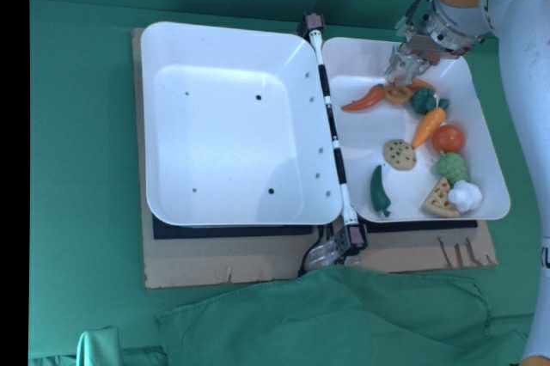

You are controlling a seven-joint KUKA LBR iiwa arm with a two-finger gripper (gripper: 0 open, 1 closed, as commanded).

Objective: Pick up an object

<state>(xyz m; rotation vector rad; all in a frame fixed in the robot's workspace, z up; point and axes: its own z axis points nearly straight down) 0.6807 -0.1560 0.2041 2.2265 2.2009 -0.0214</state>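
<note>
Orange ring-shaped toy food piece (398, 93) lies in the right-hand shallow white plastic bin (490, 184), directly under our two-finger gripper (402, 75), which hangs low over the far part of that bin with its tips just at or above the ring; whether they touch it we cannot tell, and whether the tool is spread or closed we cannot tell either, since the wrist housing hides it from this slant. Just beside the gripper, toward the bins' divider, a red chilli pepper toy (364, 100) butts against the ring, and on the other side a small dark green broccoli floret (422, 100) and an orange plastic carrot (427, 127) crowd close. We judge this crowding the main risk: a closing grip could catch the pepper's end or nudge the floret, pushing the ring aside or lifting two things at once, and a flat ring may slip out on the smooth plastic floor. Nearer the camera from the tool lie a red tomato (448, 138), a round speckled cookie (399, 154), a dark green pepper (379, 190), a waffle wedge (439, 200) and a white cauliflower (465, 196). Well away past the divider sits the larger white bin (172, 55), on a green cloth-covered bench (77, 141).
</note>
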